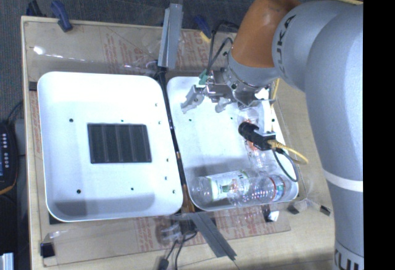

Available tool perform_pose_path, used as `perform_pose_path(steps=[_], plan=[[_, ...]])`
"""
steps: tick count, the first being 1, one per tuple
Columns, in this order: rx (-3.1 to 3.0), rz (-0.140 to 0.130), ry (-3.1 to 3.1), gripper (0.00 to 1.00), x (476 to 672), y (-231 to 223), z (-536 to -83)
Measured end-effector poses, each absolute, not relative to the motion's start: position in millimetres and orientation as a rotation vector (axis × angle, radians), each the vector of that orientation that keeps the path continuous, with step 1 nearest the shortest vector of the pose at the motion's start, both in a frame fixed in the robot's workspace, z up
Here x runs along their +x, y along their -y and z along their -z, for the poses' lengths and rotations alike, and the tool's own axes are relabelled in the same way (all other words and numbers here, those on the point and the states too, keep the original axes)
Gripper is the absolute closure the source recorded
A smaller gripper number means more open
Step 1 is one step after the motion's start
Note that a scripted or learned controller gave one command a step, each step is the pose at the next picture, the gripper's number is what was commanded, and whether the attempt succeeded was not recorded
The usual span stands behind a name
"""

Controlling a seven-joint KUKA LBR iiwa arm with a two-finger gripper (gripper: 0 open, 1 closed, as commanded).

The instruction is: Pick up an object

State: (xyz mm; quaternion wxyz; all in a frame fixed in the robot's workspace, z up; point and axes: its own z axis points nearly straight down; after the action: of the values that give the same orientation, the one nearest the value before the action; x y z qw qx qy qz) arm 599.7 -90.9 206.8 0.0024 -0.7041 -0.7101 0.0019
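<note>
A clear plastic bottle [237, 187] with a pale label lies on its side along the front wall of the right bin [207, 145]. A second clear plastic piece [260, 161] sits just behind it by the bin's right wall. My gripper [207, 101] hangs over the back of the right bin, well behind the bottle. Its fingers [191, 99] are spread open with nothing between them. The grey arm with its orange band [262, 28] covers the bin's back right corner.
The left bin [62, 139] holds a dark ribbed rectangular pad [119, 143] at its middle. A black connector with a yellow cable [256, 136] hangs below the wrist over the right bin. A grey bar [170, 34] stands behind the two bins.
</note>
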Motion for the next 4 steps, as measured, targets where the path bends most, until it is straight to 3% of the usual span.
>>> perform_pose_path(steps=[1,2,3,4], plan=[[-2.442,-0.006,1.969,0.0,528.2,115,-141],[-2.534,-0.002,1.853,0.0,501.1,100,-233],[-2.379,-0.003,2.049,0.0,515.9,169,-201],[-2.325,-0.002,2.111,0.0,527.1,199,-215]])
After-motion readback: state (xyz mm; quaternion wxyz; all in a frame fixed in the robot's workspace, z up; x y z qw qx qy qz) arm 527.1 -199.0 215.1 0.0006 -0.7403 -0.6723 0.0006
